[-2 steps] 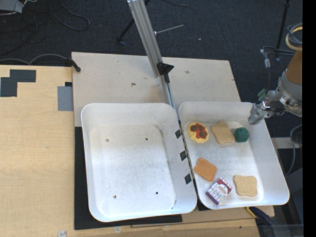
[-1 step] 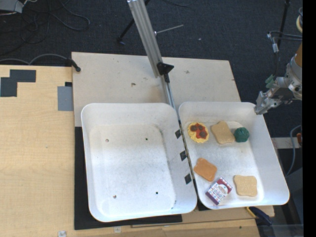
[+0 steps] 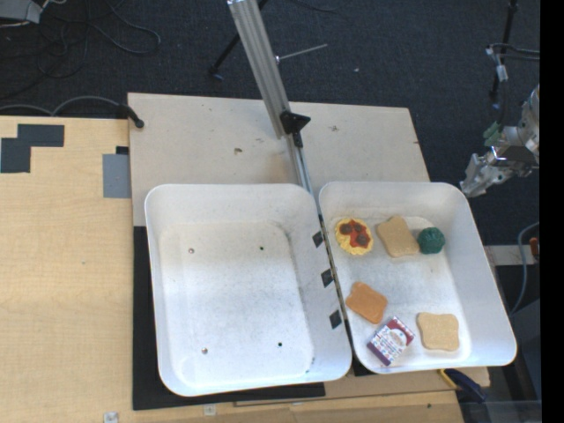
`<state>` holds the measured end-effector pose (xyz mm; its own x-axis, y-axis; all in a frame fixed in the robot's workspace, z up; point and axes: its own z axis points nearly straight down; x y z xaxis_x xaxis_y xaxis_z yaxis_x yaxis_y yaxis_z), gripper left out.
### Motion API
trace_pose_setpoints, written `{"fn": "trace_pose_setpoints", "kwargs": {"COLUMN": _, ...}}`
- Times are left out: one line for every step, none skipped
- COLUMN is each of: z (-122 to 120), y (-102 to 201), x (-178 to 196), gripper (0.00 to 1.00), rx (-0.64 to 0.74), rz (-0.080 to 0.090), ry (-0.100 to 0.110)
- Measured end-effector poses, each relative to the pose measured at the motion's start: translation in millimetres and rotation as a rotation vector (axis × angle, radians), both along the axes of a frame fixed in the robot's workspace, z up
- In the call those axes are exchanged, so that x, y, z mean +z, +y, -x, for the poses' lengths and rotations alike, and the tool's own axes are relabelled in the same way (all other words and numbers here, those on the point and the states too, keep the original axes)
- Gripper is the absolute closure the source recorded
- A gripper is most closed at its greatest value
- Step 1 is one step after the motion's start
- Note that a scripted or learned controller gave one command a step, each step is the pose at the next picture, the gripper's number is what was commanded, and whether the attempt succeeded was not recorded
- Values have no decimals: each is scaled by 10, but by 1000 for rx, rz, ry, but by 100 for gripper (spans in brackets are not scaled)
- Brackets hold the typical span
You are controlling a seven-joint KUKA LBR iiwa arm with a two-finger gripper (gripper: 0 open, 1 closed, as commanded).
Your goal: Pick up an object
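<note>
Left bin [image 3: 229, 359]: shallow white tray, far left of the gripper and lower in the view; its floor shows only dark specks.
Aluminium post [image 3: 264, 69]: slanted rail rising from the seam between the two bins, left of the gripper.
Right bin [image 3: 493, 324]: shallow white tray, below and left of the gripper, edge to edge with the left bin.
Mini pizza [image 3: 354, 235]: round, yellow rim, red topping; farthest left of the top row of items, below-left of the gripper.
Orange cracker [image 3: 367, 302]: lower and further left of the gripper, mid-bin.
Tan bread slice [image 3: 397, 236]: just right of the mini pizza.
Red-and-white packet [image 3: 390, 341]: near the bin's front wall, far below the gripper.
Green ball [image 3: 431, 241]: touching or just beside the tan bread slice; the item nearest the gripper.
Toast slice [image 3: 439, 331]: front right corner region, well below the gripper.
Gripper [image 3: 483, 176]: outside the right bin's upper right corner, over the dark floor, apart from every item; finger state cannot be told.
</note>
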<state>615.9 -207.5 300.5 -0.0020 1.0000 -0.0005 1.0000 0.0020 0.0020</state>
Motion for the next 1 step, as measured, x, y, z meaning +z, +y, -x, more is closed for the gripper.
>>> {"fn": "trace_pose_setpoints", "kwargs": {"z": -22, "y": 480, "x": -3, "gripper": 100, "rx": 2, "rz": -3, "ry": 4}}
